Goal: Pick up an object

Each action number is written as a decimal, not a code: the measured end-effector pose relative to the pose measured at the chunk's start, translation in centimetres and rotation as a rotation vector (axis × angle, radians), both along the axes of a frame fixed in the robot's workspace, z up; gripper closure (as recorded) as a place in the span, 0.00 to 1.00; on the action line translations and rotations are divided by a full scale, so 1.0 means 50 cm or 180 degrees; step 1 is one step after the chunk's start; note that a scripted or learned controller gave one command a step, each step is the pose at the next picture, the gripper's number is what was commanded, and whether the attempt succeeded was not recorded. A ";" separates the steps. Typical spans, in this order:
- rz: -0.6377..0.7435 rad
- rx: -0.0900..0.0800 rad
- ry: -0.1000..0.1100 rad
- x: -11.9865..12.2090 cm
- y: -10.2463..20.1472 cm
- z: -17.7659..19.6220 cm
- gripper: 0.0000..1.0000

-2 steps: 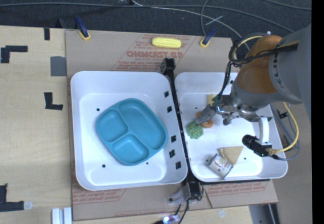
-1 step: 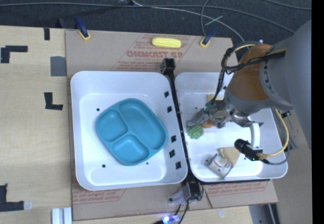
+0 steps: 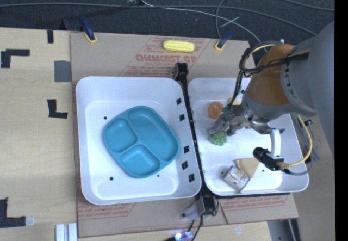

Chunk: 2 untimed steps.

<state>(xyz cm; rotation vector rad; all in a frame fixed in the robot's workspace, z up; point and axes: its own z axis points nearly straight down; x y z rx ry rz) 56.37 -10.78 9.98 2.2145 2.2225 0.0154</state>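
Red "CHEMCAST GP" print on cardboard [image 3: 142,59]; gripper [image 3: 224,127] at green object [image 3: 218,138].

Bench [image 3: 32,142] under cardboard [image 3: 152,57], corn [image 3: 178,45].

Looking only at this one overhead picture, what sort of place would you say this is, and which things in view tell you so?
Most likely a robotics lab test bench. A grey arm with loose cables reaches over two white bins, cardboard is clamped to the bench, and toy items lie about: a blue divided plate and a green toy.

Blue tray [image 3: 141,141] in left white bin [image 3: 87,98], green broccoli [image 3: 218,138] and orange piece [image 3: 216,109] in right bin [image 3: 204,90], yellow corn [image 3: 178,46] above on brown cardboard [image 3: 117,55]
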 end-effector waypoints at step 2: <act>-0.0007 -0.0014 0.0024 -0.010 -0.013 0.184 1.00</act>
